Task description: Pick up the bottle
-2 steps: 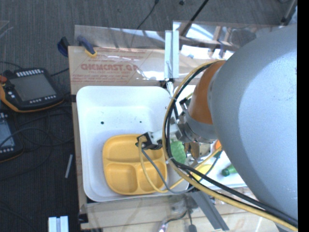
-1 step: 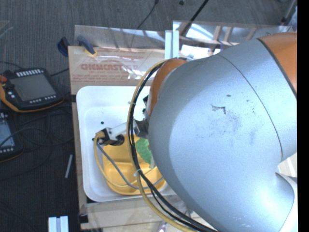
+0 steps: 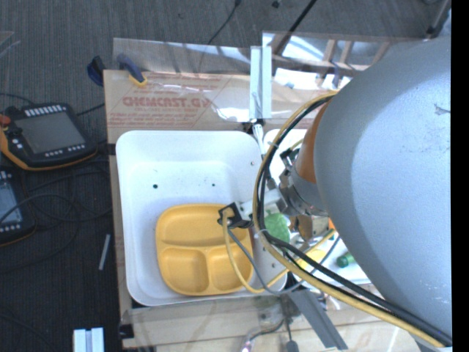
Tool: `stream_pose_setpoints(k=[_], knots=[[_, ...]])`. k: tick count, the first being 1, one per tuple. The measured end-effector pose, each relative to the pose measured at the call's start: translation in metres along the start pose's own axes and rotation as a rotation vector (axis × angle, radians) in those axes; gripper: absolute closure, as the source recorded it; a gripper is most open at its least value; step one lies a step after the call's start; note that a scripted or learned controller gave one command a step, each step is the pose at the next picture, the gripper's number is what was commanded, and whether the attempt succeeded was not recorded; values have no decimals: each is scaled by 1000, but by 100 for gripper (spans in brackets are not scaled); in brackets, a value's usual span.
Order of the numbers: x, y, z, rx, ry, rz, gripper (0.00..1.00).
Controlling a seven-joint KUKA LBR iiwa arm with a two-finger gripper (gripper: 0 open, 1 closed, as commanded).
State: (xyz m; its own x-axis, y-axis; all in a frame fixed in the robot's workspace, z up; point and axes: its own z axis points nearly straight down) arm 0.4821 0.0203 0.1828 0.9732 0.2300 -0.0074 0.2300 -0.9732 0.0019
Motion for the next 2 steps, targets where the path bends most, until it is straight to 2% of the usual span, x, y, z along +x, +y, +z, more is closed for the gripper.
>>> stream_pose_setpoints(k=[1, 2], knots=[[117, 49, -21, -2, 2, -118, 0], [94, -67, -10, 1, 2, -290, 0]])
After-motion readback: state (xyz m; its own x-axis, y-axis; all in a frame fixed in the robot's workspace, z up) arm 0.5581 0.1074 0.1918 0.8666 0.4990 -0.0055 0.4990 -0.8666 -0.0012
